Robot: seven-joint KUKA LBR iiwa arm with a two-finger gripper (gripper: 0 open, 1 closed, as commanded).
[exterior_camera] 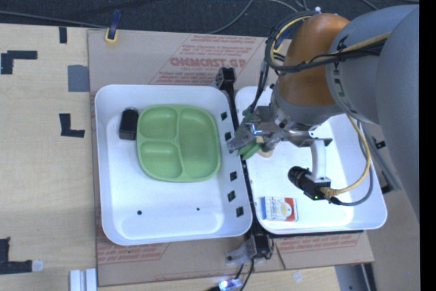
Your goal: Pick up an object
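Observation:
A green divided plate (179, 143) lies in the left bin (116, 215), with a small black block (128, 123) touching its left edge. In the right bin (364, 215) a small card with blue and red print (279, 208) lies near the front. My gripper (251, 144) hangs low over the right bin's left edge, beside the wall between the bins. A small green object (248, 150) and a tan piece (266, 151) show at its tips. Whether the fingers grip either one is hidden.
The grey arm with its orange band (320, 61) covers much of the right bin from the upper right. Black clips (232, 177) run along the divide between the bins. Cables (344, 191) loop over the right bin. Cardboard (191, 58) lies under both bins.

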